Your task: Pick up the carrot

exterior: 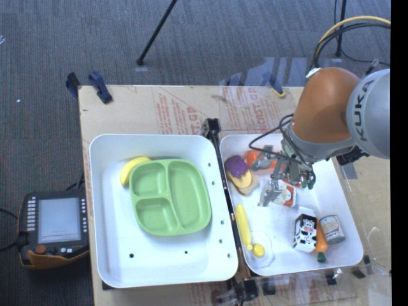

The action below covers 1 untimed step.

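The carrot [322, 242] is a small orange stick with a green tip. It lies near the front right corner of the right bin [347, 199], wedged between a cow-patterned milk carton [306, 232] and a small can [332, 228]. My gripper [270, 195] hangs over the middle of that bin, well to the left of the carrot and farther back. Its fingers look open, with nothing between them. The grey arm with its orange band [322, 110] covers the bin's far right part.
Beside the gripper lie an orange-and-white packet [287, 196], a purple-topped item [238, 171] and an orange piece [255, 156]. A long yellow item [243, 220] and a yellow lump [257, 250] lie at the front left. The left bin [105, 234] holds a green divided plate [171, 195] and a banana [129, 167].
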Each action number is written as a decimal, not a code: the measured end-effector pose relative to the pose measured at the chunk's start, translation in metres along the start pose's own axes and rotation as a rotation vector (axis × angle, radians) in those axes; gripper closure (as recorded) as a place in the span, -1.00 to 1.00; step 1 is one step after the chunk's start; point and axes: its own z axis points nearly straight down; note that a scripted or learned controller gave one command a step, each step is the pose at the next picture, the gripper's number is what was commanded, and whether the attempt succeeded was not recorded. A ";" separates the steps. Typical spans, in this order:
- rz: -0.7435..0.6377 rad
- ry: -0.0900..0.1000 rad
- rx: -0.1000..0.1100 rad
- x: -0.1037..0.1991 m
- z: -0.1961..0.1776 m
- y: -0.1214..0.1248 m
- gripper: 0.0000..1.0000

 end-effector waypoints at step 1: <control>0.144 -0.001 -0.003 -0.043 0.029 -0.016 -1.00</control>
